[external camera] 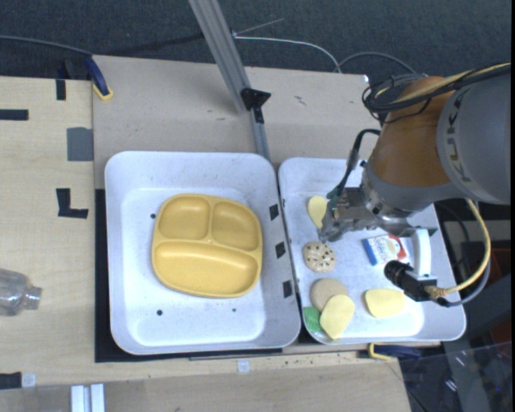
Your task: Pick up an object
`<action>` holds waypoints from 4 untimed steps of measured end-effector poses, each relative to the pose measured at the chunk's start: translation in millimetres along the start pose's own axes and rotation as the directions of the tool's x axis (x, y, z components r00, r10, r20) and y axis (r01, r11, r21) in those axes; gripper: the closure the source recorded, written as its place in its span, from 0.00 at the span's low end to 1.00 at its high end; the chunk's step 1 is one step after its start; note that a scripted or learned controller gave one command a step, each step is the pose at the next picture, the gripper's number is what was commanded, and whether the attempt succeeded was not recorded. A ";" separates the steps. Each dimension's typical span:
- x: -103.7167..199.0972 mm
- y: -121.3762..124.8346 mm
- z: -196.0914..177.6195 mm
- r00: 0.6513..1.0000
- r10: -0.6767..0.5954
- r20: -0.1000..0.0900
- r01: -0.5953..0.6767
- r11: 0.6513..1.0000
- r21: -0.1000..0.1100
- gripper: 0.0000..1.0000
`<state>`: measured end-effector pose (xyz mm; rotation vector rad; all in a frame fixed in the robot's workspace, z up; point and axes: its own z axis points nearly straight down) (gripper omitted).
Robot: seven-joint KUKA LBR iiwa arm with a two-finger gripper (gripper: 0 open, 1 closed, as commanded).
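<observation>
Over the right bin (pixel 429 320), the gripper (pixel 333 220) hangs low just above the cookie (pixel 319 255), likely lined up for a grab; whether it is open or holding anything, I cannot tell.

Yellows and tans against two white bins

The left bin (pixel 120 230) is white and holds a mustard-yellow divided tray (pixel 208 245); the right bin (pixel 442 316) is white too, with a tan cookie (pixel 318 255) speckled dark, a beige-brown lump (pixel 326 291), pale yellow pieces (pixel 386 302), a green bit (pixel 312 318) and a red, white and blue packet (pixel 384 248). The arm (pixel 463 144) is grey with an orange band.
</observation>
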<state>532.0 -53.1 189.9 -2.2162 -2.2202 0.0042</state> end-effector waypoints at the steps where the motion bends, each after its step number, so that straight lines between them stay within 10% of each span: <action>1: -43.1 32.0 16.2 1.000 0.003 0.003 -0.003 1.000 -0.004 1.00; 2: -41.4 -19.4 94.9 1.000 0.003 0.001 -0.003 1.000 -0.004 1.00; 3: -30.0 -14.5 -2.9 1.000 -0.001 0.002 0.001 1.000 -0.011 1.00; 4: -41.0 17.1 24.3 1.000 -0.001 0.001 0.001 1.000 -0.003 1.00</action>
